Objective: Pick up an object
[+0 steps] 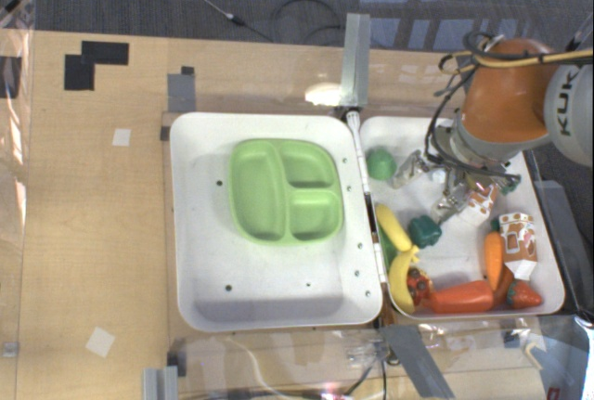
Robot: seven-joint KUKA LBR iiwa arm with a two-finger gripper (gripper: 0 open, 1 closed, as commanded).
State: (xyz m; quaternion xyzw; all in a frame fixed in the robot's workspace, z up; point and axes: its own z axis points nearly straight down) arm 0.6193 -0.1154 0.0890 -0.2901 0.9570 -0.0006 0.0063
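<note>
The hand (452, 192) hangs over the right bin (555, 282), fingers apart, the dark green block (426, 230) just beside them.

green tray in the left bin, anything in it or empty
Empty: the green divided tray lies flat in the left bin, and all its compartments show bare green.

I saw the gripper (457, 196) low over the right bin (549, 291), just above a dark teal toy (426, 230). A green ball (380, 163) sat near the divider, a banana (397, 259) lay below it, and a red pepper (461, 297) and a carrot (494, 259) rested near the front. The left bin (200, 287) held a green divided tray (283, 190).
</note>
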